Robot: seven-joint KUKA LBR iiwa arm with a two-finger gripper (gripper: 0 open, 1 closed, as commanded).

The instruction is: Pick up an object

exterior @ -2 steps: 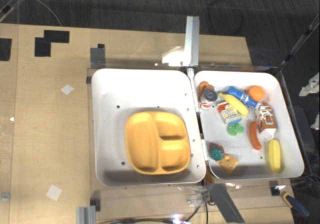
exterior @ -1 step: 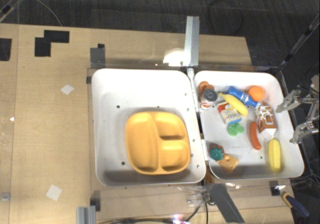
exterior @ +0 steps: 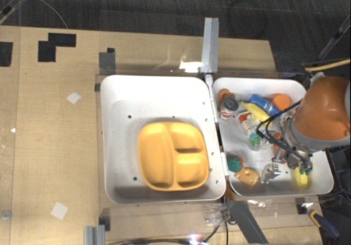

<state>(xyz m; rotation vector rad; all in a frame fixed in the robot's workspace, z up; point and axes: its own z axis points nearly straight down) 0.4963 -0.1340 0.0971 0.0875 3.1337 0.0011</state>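
Observation:
My gripper (exterior: 272,171) hangs low in the right bin (exterior: 323,186), near its front edge, under the orange wrist band (exterior: 327,110). A tan and orange toy (exterior: 248,176) lies just to its left, and a yellow piece (exterior: 301,177) just to its right. A teal and red toy (exterior: 235,162) sits by the bin's left wall. Farther back lie a small green toy (exterior: 254,140), a blue and yellow bottle (exterior: 260,107), an orange ball (exterior: 281,100) and a grey and orange item (exterior: 227,102). The arm hides part of the bin's right side.
The left bin (exterior: 120,101) holds a yellow divided plate (exterior: 173,155) towards its front. A grey metal post (exterior: 210,44) stands behind the wall between the bins. Black cables (exterior: 269,123) loop from the wrist over the right bin.

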